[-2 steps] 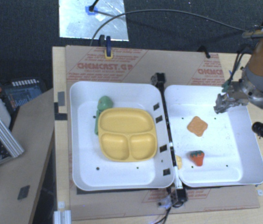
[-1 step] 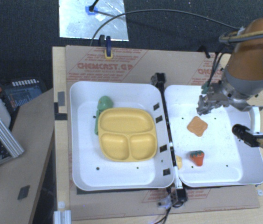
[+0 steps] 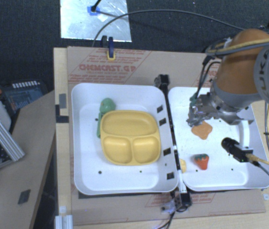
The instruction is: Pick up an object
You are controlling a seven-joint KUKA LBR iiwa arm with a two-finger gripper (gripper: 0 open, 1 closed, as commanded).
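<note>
The grey KUKA arm (image 3: 249, 66) is reaching over the right white bin (image 3: 253, 175), its gripper (image 3: 197, 119) hanging just above the flat orange piece (image 3: 202, 130); nothing looks lifted yet. Jaw state: cannot tell. The small red-orange strawberry-like toy (image 3: 201, 161) is lying nearby.

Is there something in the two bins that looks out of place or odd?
Mostly tidy. One oddity: a green object in the left bin lies partly hidden under the yellow divided tray. A small yellow piece lies against the right bin's left wall.
</note>
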